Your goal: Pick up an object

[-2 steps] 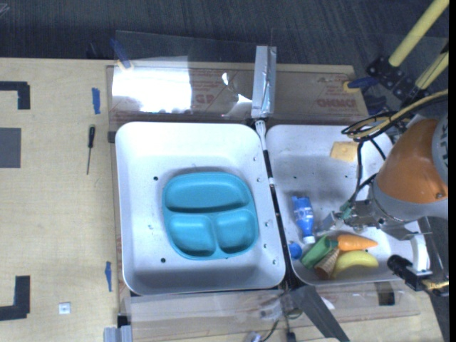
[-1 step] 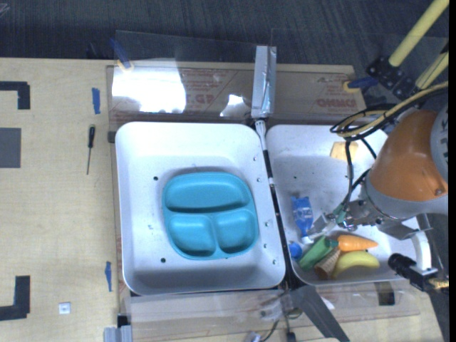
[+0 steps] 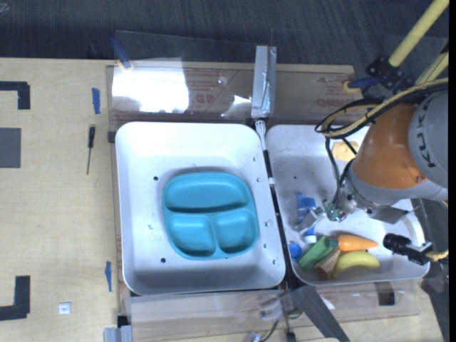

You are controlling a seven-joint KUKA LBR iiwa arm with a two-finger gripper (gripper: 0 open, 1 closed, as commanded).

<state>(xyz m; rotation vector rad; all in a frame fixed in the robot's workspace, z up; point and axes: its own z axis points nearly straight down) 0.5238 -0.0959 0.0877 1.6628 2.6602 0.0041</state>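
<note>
The right bin (image 3: 299,148) holds a cluster of small toys near its front edge: an orange carrot (image 3: 356,244), a yellow banana (image 3: 358,262), a green piece (image 3: 318,252) and a brown piece (image 3: 328,263). A blue object (image 3: 306,206) lies a little further back, and a small blue bit (image 3: 294,250) sits by the bin's left wall. My gripper (image 3: 333,211) reaches down under the orange wrist band (image 3: 387,155), just right of the blue object and just above the carrot and green piece. Nothing is visibly held.
The left bin (image 3: 135,155) holds a blue divided plate (image 3: 209,213) in its middle. A ridge (image 3: 269,191) separates the two bins. Black and yellow cables (image 3: 356,112) loop over the back of the right bin. A clear plastic wall (image 3: 185,84) stands behind the bins.
</note>
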